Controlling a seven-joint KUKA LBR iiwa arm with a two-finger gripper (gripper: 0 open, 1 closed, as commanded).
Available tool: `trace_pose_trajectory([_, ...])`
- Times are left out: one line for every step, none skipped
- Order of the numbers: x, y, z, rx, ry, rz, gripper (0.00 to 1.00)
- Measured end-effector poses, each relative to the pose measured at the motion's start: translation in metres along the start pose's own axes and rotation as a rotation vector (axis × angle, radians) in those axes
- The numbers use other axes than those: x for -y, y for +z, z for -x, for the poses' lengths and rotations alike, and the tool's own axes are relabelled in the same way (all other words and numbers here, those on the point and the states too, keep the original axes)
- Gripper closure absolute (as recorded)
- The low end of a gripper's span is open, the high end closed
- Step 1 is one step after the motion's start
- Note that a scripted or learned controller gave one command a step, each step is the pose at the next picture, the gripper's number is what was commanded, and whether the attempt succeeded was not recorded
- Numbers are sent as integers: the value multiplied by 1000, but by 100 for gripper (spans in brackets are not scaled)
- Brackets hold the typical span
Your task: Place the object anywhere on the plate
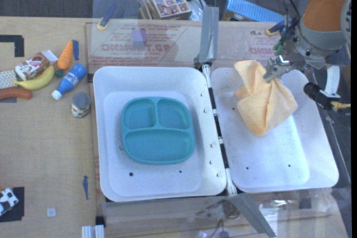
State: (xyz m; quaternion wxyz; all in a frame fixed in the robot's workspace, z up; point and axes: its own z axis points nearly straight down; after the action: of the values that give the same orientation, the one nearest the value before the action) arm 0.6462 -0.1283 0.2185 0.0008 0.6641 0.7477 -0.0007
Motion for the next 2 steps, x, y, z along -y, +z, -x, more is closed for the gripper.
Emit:
trace_pose_trajectory([-30, 12, -72, 0, -62, 3, 100])
trace_pose_trajectory([-23, 32, -153, -1, -266, 0, 100])
